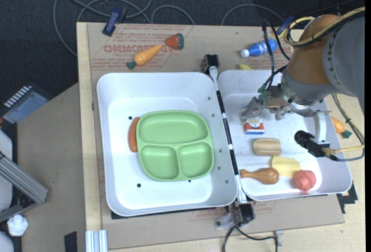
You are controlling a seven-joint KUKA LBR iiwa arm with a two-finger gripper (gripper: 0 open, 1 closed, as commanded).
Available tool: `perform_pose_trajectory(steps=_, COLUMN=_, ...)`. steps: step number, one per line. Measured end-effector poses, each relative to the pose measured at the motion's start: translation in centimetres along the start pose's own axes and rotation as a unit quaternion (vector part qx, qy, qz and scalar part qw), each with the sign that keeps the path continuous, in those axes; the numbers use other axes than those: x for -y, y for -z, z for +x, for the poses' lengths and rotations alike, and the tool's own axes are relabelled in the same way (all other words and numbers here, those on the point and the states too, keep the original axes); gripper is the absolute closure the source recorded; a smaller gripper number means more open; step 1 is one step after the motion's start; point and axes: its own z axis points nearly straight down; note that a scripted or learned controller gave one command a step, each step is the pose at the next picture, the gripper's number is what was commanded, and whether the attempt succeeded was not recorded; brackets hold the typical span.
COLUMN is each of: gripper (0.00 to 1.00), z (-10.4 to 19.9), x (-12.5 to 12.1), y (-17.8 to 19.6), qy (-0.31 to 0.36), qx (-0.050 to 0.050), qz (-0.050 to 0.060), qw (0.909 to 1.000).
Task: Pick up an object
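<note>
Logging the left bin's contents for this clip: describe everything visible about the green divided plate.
The green divided plate is pale green and looks like moulded plastic, with rounded corners, one long compartment at the far side and two smaller ones nearer the camera. It lies flat, right side up, in the left white bin. A reddish-orange sausage-shaped toy lies against its left edge.

Desk point(87, 146) under me: two white bins side by side, left bin point(116, 100) well left of my jaws point(254, 110), right bin point(339, 178) beneath them. Beyond the bins: toy carrot point(146, 54), strawberry point(175, 42), blue-capped bottle point(259, 48).
</note>
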Motion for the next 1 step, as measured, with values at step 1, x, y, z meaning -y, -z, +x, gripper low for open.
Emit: perform_pose_trajectory(steps=1, gripper=0.0, z=0.01, x=0.7, y=-3.1, qy=0.0, qx=-0.001, qz=0.003, qw=1.0)
